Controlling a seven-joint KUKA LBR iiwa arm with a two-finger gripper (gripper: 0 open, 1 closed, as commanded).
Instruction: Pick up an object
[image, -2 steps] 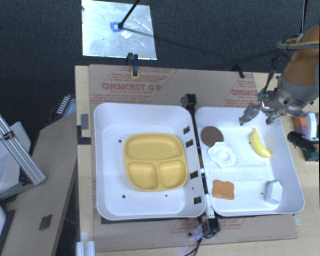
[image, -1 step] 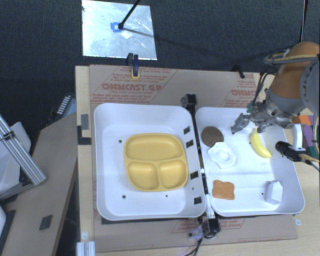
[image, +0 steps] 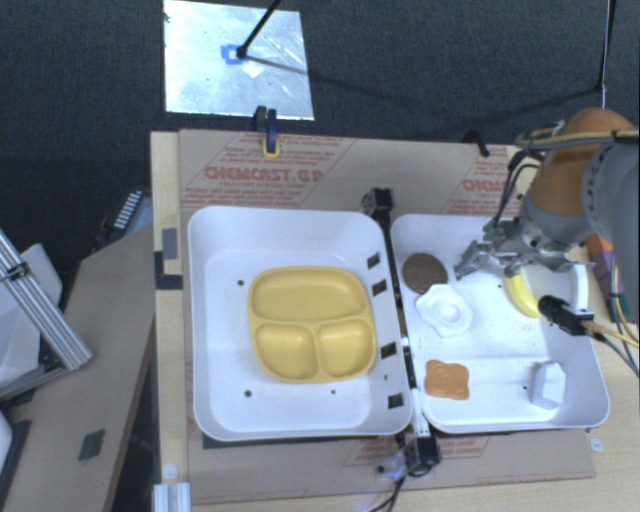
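I had the gripper (image: 487, 255) low over the right bin (image: 590, 400), fingers spread and holding nothing. The banana (image: 520, 293) lay just right of and nearer than the fingertips, its long axis running near-to-far, partly under the wrist.

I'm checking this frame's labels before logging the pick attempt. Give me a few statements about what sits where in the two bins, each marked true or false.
1. The yellow divided tray lies in the left bin. True.
2. The brown round disc lies in the left bin. False: it is in the right bin, near its upper left corner.
3. The banana lies in the right bin, close beside the gripper. True.
4. The orange toast-shaped piece rests on the yellow tray. False: it lies on the right bin's floor, near its front left.
5. The white fried-egg piece lies between the brown disc and the orange piece. True.
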